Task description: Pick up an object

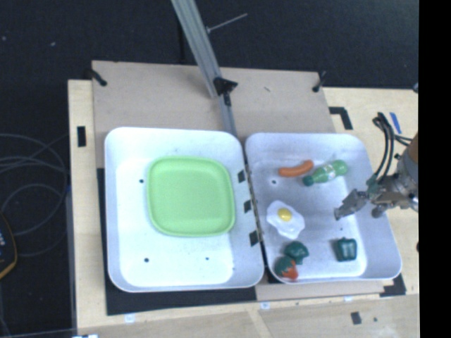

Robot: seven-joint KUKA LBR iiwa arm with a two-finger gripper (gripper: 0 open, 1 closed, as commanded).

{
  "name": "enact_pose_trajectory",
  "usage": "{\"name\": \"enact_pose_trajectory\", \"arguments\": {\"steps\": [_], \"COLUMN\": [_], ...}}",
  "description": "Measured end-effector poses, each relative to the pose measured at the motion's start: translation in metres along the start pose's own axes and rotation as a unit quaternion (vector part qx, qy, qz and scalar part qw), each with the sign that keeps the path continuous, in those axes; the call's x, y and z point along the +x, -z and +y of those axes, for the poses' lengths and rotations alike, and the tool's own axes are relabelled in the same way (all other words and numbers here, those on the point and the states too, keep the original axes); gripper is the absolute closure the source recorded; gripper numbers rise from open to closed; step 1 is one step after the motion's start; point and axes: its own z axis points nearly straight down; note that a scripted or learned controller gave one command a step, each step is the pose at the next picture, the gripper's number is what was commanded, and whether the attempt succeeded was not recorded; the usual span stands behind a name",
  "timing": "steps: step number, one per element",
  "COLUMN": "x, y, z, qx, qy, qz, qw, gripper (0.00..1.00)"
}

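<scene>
Hanging over the right bin [380,255], the gripper [363,208] has its fingers spread wide, holding nothing. Just below it sits a small dark green pepper [344,249].

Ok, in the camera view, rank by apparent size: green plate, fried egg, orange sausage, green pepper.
1. green plate
2. fried egg
3. orange sausage and green pepper: too close to rank; the sausage is longer, the pepper is chunkier.
</scene>
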Motion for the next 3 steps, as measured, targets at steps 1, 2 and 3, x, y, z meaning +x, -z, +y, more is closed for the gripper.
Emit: {"name": "enact_pose_trajectory", "arguments": {"steps": [1, 2, 3], "x": [0.001, -0.001, -0.001], "y": [-0.062, -0.104, -0.13], "z": [-0.002, -0.002, -0.002], "qx": [0.003, 0.002, 0.001], "qy": [0.0, -0.001, 0.0], "qz": [0.0, 0.0, 0.0], "qw": [1.0, 1.0, 1.0], "gripper": [0.0, 0.0, 0.0]}}
